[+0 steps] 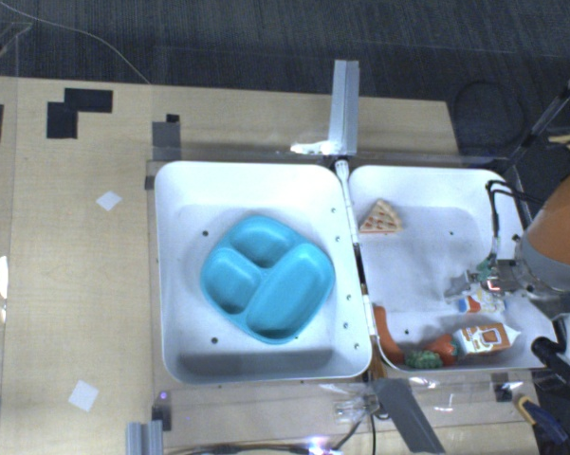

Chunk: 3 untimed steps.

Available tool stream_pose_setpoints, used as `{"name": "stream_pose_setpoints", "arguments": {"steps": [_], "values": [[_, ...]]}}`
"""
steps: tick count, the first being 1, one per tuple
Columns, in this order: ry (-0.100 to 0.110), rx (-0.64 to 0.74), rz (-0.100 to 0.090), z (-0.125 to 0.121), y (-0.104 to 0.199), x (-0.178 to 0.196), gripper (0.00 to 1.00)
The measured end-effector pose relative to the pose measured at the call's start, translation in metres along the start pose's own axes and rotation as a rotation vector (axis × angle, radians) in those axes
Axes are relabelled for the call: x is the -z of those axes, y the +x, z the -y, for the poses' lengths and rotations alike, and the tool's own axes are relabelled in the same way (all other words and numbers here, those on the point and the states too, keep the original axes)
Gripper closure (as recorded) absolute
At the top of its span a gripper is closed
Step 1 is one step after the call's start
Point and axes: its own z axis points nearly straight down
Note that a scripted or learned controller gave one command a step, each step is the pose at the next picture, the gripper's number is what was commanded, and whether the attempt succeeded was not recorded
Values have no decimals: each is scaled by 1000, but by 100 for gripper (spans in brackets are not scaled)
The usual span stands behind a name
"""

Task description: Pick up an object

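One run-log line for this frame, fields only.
arm: over right bin | hand: low, above carton | grasp: none seen | left bin: blue tray | waffle: untouched

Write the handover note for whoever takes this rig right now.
Tool: low in the right bin, near its right side; its grip state is not readable, and nothing is seen held.
Right bin: waffle wedge at the top left; small carton, orange carrot-like piece and green piece along the front edge.
Left bin: blue divided plate.
Done: arm is down in the right bin.
Left: grasp one object and lift it.
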Motion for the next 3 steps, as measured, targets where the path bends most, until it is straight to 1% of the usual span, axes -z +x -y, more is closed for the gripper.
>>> {"name": "stream_pose_setpoints", "arguments": {"steps": [1,2,3], "values": [[-3,9,-8,-3,4,11,100],[-2,9,-8,-3,4,11,0],[8,291,-8,3,-8,-2,0]]}}
